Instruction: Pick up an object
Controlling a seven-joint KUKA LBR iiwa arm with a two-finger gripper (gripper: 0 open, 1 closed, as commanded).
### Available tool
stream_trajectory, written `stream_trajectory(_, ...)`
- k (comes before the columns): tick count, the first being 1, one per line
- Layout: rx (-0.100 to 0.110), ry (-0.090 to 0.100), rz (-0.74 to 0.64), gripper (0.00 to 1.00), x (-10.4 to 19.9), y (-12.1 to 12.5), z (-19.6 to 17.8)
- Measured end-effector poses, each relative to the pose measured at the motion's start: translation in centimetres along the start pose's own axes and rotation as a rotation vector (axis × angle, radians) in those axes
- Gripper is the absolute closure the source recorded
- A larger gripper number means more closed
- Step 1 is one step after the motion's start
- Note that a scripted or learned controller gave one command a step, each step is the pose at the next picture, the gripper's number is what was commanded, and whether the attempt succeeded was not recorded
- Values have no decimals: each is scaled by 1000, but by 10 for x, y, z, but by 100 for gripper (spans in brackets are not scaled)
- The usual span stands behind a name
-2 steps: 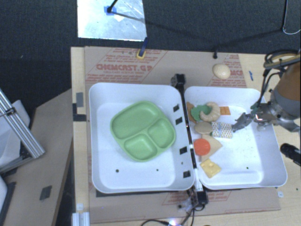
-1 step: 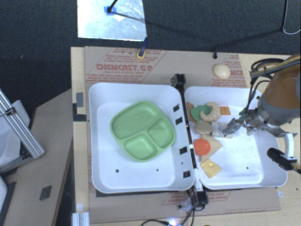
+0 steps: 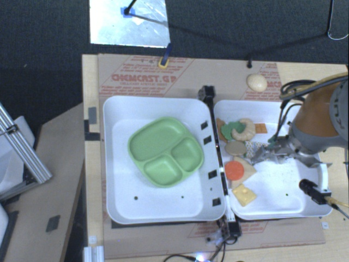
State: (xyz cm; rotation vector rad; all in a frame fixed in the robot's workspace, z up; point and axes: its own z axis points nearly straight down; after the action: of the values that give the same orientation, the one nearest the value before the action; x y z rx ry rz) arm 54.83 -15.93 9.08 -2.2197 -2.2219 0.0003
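Your left bin (image 3: 117,146): green divided plate (image 3: 166,151), centre. Right bin (image 3: 283,201): food bits at left side, incl. red disc (image 3: 235,170), yellow wedge (image 3: 244,194), green piece (image 3: 236,128). Gripper (image 3: 260,153) low beside these; fingers' state: can't tell. Tan ball (image 3: 257,82) on surface behind rt bin.

Green divided tray (image 3: 166,152) in left bin (image 3: 117,201); gripper (image 3: 260,153) low among food pieces in right bin (image 3: 283,203).
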Motion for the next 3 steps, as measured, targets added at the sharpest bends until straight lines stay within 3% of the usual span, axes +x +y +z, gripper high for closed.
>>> stream_trajectory(1,-4,-1,0,100,0,1,-12)
stream_trajectory(3,-8,-3,-4,100,-1,9,-119)
